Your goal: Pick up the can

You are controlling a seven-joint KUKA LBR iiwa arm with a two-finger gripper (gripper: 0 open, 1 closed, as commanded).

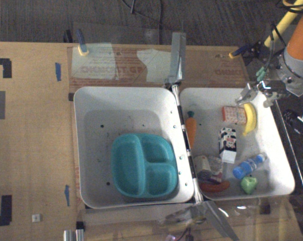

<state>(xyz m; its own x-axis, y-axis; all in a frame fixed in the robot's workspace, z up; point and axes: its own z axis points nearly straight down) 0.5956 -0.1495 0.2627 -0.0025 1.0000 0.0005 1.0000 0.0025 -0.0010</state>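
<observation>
White moulded plastic forms both shallow bins: the left bin (91, 109) holds a teal divided tray (143, 165) with rounded corners, and the right bin (277, 149) holds the small items. The short cylindrical can (207, 167), its label too blurred to read, lies on its side near the front left corner of that bin, touching a reddish sausage-shaped piece (214, 186). Nearby are a slim orange carrot (191, 129), a cow-patterned black-and-white carton (227, 143), a blue plastic bottle (248, 166), a green apple (248, 184), a yellow banana (249, 118) and a pinkish box (234, 114). The metal tool (258, 93) hangs over the bin's back right corner, gripping nothing; whether its jaws are parted I cannot tell. Faint mirrored lettering on the brown cardboard (211, 64) lying on the bench is unreadable.
</observation>
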